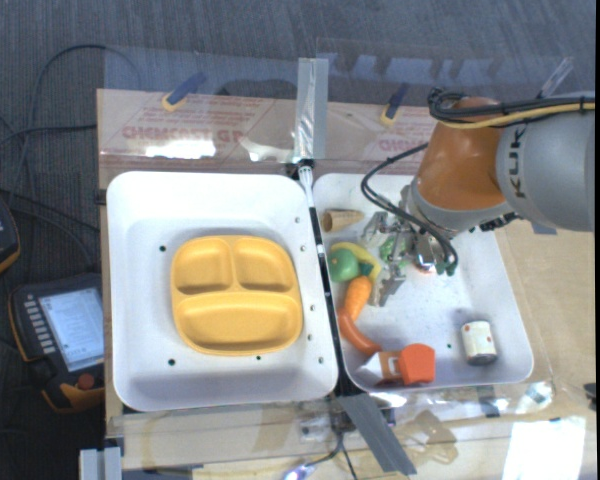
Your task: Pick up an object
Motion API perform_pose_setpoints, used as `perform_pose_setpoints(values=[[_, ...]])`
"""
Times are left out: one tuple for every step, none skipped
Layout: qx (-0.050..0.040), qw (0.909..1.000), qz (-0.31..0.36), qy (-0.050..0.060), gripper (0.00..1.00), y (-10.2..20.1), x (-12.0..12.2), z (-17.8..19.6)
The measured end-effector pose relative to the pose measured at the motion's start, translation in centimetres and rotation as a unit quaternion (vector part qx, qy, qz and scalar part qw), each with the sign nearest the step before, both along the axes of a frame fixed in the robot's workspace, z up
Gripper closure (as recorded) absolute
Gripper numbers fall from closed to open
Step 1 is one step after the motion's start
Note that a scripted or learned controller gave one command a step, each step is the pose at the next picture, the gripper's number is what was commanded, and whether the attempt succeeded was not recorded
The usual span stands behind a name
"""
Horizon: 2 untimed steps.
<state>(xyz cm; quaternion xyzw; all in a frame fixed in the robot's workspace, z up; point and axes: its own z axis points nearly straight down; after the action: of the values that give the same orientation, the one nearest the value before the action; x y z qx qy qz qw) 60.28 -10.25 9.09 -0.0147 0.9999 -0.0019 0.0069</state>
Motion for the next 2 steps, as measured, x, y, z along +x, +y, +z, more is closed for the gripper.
perform_pose_setpoints(values=[[0.0001, 0.9995, -0.03, -0.003, 0.0, 0.43, -0.43, 0.05], [0.0005, 0.9983, -0.058, -0.002, 0.0, 0.28, -0.65, 0.05]])
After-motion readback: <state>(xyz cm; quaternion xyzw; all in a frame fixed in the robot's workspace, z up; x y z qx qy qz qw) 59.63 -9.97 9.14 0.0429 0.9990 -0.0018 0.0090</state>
